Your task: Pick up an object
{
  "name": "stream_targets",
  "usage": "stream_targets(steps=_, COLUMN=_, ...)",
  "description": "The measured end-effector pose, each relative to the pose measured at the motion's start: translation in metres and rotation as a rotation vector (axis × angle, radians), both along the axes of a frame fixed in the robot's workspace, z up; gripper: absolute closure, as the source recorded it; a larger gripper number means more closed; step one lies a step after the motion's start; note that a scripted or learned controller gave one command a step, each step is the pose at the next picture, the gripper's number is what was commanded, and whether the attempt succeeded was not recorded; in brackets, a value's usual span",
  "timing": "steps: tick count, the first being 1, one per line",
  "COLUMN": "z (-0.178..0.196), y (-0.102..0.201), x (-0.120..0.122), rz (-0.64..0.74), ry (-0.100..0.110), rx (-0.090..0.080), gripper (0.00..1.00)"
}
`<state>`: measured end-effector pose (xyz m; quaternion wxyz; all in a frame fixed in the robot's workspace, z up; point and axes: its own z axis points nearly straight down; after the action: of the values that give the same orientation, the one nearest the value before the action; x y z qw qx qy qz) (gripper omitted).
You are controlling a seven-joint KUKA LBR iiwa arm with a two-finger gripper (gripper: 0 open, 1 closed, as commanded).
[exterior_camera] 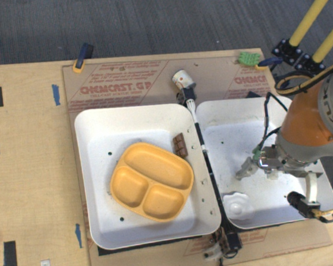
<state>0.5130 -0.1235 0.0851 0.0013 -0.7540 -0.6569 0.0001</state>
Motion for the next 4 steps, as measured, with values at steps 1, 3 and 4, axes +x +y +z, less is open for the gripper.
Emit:
stream_targets(steps=1, z=0.0, y=-0.02, x=0.054, rz=-0.188, ry=-0.004, rx=-0.002, gripper=0.0)
stream_targets(steps=3, z=0.0, y=-0.042, x=0.033, rz=-0.336, ry=0.0, rx=0.0, gripper=0.0)
stream_targets(steps=4, z=0.001, y=-0.065, x=0.099, rz=-0.234, ry=0.002, rx=0.019, gripper=0.0)
